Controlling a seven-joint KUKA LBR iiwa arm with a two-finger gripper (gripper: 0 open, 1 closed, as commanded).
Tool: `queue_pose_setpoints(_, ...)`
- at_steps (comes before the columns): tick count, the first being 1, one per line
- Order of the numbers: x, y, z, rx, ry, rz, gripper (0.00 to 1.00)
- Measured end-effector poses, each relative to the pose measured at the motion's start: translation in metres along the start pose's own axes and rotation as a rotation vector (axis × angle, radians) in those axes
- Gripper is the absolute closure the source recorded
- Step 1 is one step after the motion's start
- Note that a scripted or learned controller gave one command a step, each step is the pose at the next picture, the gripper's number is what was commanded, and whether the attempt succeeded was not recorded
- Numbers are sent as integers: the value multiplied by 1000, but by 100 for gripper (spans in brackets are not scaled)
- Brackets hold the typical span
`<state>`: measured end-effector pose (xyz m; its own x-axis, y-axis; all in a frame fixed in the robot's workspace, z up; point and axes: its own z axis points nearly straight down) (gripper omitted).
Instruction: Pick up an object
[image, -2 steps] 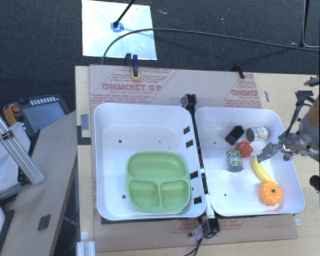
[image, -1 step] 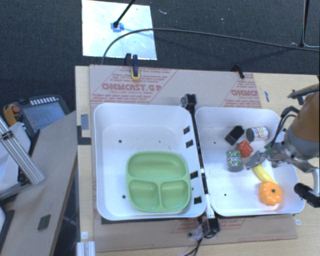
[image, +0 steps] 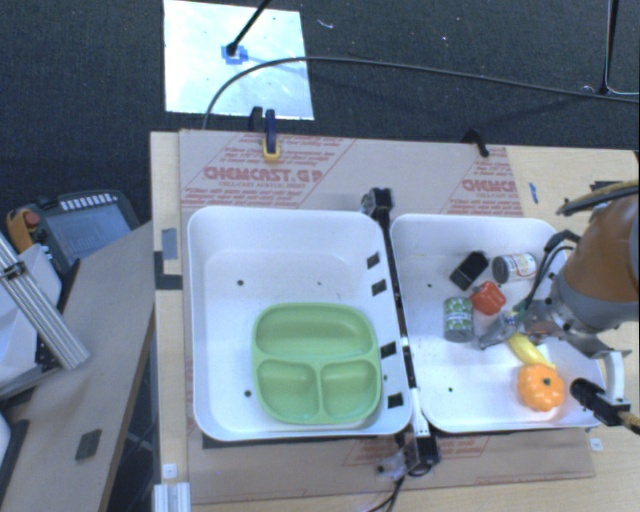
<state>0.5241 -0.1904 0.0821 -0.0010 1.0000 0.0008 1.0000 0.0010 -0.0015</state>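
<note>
The right bin (image: 430, 400) holds several small items. A green can (image: 457, 319) lies left of centre, a red piece (image: 488, 297) just right of it, a black block (image: 468, 269) and a white bottle (image: 515, 266) farther back. A yellow banana (image: 526, 349) and an orange fruit (image: 540, 387) lie toward the front right. My gripper (image: 497, 335) reaches in from the right and sits low in the bin, between the green can and the banana, just below the red piece. Its tip looks close to the banana's left end.
The left bin (image: 220, 260) carries a green divided plate (image: 316, 362). The arm's grey wrist and orange band (image: 605, 260) hang over the right bin's right rim. A black divider clip strip (image: 392, 300) runs between the bins.
</note>
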Motion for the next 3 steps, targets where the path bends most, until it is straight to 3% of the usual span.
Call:
queue_pose_setpoints(1,-1,1,-13,-5,-2,-1,100)
queue_pose_setpoints(3,0,12,-101,-8,-3,-3,100)
